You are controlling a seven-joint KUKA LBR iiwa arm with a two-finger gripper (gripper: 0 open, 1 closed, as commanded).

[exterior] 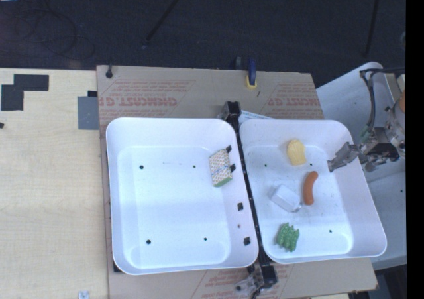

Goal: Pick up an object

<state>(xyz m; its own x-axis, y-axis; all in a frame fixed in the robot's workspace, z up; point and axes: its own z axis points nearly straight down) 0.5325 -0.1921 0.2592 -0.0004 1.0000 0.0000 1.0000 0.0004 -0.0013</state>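
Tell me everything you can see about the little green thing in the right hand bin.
The small green bumpy object looks like a toy vegetable or leafy cluster, bright green with a knobbly surface, possibly plastic or rubber, though too small to identify. It lies flat on the floor of the right white bin, near the front edge, roughly in the middle. Nothing touches it: the pale grey-white block and the orange-red sausage-shaped piece lie apart from it, farther back.

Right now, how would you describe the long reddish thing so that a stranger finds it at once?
Look at the right bin of the two white bins. Near its middle, right of the clear box, lies the sausage, pointing up and down in the view. It is the only orange-red, rod-shaped item; the yellow block and the green toy are stubbier.
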